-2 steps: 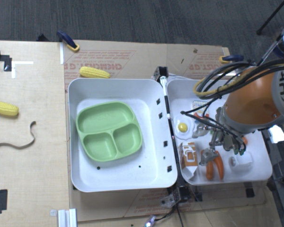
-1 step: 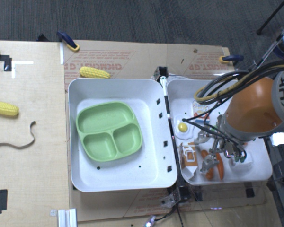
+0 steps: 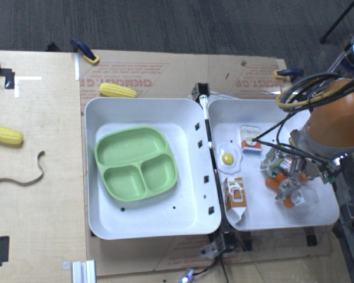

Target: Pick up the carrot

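Observation:
The carrot [image 3: 273, 183] lies in the right bin [image 3: 318, 214], toward its right side. It shows as an orange piece left of the gripper and a second orange bit [image 3: 289, 203] just below the gripper. My gripper [image 3: 286, 180] hangs directly over the carrot and hides its middle. I cannot tell whether it touches the carrot. The arm's orange band [image 3: 336, 119] sits above and to the right, with black cables looping over it.
The right bin also holds a fried egg toy [image 3: 227, 158], a small carton [image 3: 251, 139] and a brown packet [image 3: 236, 196]. A green divided plate [image 3: 137, 163] lies in the left bin [image 3: 100, 217]. Two corn cobs [image 3: 118, 90] [image 3: 5, 135] rest on the bench outside.

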Robot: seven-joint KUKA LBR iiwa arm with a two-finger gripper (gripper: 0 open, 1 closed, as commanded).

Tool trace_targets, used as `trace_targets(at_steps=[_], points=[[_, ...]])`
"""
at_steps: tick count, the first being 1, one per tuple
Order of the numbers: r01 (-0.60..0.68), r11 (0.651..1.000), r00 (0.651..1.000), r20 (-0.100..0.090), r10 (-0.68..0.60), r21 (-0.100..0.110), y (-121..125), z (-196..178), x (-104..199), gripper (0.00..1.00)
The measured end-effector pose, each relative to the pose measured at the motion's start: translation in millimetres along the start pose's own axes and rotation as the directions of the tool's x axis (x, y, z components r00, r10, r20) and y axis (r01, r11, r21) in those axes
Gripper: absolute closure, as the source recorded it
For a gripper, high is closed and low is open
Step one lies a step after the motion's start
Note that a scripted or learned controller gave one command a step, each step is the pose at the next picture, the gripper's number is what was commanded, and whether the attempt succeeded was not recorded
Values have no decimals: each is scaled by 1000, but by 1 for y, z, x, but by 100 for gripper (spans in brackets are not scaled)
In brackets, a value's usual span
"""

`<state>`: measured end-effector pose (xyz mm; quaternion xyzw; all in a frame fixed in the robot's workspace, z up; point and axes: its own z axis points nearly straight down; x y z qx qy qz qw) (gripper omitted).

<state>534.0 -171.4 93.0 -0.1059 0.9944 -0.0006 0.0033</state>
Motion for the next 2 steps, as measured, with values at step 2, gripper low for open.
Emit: trace_targets(at_steps=[2], points=[[-412,911,911,-5,412,1,22,1,52,0]])
